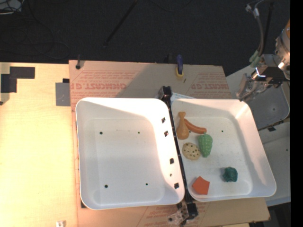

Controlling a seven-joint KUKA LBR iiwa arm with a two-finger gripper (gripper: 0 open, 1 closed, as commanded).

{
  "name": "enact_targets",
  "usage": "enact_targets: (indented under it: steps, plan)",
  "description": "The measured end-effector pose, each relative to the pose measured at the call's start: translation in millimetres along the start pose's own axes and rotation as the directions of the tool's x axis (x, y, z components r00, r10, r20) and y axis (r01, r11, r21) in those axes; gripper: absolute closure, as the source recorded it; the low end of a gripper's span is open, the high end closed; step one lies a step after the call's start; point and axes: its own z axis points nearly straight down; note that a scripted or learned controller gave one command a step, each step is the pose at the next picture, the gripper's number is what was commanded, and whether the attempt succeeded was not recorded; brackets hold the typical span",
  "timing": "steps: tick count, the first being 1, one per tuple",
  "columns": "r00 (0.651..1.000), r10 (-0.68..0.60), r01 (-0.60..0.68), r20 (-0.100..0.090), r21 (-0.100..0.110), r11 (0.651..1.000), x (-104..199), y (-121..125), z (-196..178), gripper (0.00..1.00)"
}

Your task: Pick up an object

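Camera view shows the gripper [251,86] parked at the far right, outside the right bin [246,110] and just beyond its far right corner; whether it is spread or closed cannot be told at this size, and nothing is seen in its grasp. The task seems to stand at its start, with the approach not yet made: the next move calls for swinging left and nearer over the right bin and descending on one item. Candidates lie in that bin: a tan drumstick-shaped toy [182,126] touching a glossy orange sausage [195,126], a round speckled cookie [191,151] just beside a ridged, leafy green piece [205,144], a blocky orange-red wedge [201,185] near the front, and a knobbly dark teal lump [230,174]. The left bin [85,126] is smooth white plastic, like its neighbour.
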Motion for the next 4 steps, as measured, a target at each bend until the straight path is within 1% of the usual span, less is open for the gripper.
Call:
enact_targets:
  steps: [1,2,3,4]
  plan:
    - [1.000,0.002,-0.002,-0.002,0.023,1.000,-51.5,-6.3,164.7,1.00]
    - [1.000,0.001,-0.001,-0.005,0.018,1.000,-70.3,-63.9,267.8,1.00]
    - [1.000,-0.006,0.006,0.002,-0.012,1.000,-54.2,-57.4,89.5,1.00]
    - [1.000,-0.001,0.001,-0.004,0.015,1.000,-77.8,-60.9,240.7,1.00]
